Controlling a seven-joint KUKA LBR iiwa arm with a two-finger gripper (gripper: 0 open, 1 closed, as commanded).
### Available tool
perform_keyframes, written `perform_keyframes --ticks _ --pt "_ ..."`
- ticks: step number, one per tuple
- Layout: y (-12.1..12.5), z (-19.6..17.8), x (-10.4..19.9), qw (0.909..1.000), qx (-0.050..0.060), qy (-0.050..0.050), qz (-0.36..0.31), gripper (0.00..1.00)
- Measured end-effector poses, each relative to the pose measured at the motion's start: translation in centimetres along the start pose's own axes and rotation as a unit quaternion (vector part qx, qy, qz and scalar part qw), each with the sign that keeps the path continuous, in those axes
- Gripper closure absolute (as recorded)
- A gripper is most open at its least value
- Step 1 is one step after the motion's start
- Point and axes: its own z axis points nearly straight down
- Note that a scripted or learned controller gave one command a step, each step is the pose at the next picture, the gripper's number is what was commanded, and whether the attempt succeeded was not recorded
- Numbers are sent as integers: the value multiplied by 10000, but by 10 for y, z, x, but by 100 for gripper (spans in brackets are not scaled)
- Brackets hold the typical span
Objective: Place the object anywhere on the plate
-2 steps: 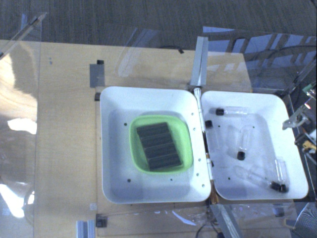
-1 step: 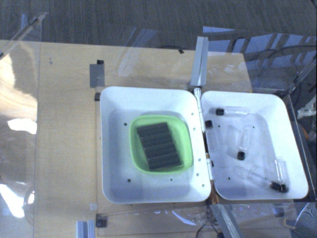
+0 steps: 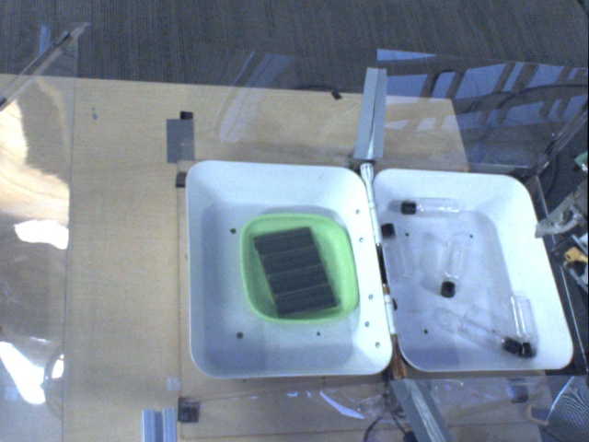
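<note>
Dark ribbed object (image 3: 294, 272) lies flat on the green plate (image 3: 256, 247), left bin (image 3: 207, 274), tabletop centre (placement appears complete). Tool state: cannot tell. Next: verify rest, keep arm clear

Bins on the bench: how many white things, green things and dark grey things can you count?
White: 2, the left bin and the right bin
Green: 1, the green plate
Dark grey: 1, the dark grey ridged block lying on the plate
Total: 4
</note>
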Motion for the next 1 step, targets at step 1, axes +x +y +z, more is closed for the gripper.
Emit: perform_keyframes --ticks 1 --pt "0 -19 0 9991 -12 8 417 0"
